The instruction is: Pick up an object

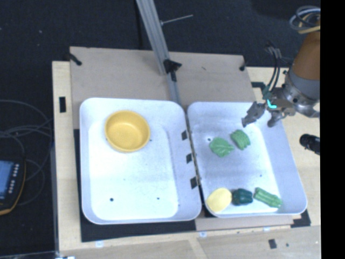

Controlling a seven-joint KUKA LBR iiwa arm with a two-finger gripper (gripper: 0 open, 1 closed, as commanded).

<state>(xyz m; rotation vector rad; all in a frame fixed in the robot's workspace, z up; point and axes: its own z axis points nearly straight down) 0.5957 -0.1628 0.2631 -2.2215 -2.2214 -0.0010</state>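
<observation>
My gripper hangs over the far right part of the right bin, its two fingers spread open with nothing between them. Just below and left of it lie two green objects: a rounded one and a leafy one. Along the bin's near edge sit a yellow lemon-like object, a dark green object and a light green oblong one. A yellow bowl stands in the far left part of the left bin.
A grey metal post slants up from the bench behind the bins. The arm's orange band and cables sit at the right edge. A tablet device lies off the bench at left.
</observation>
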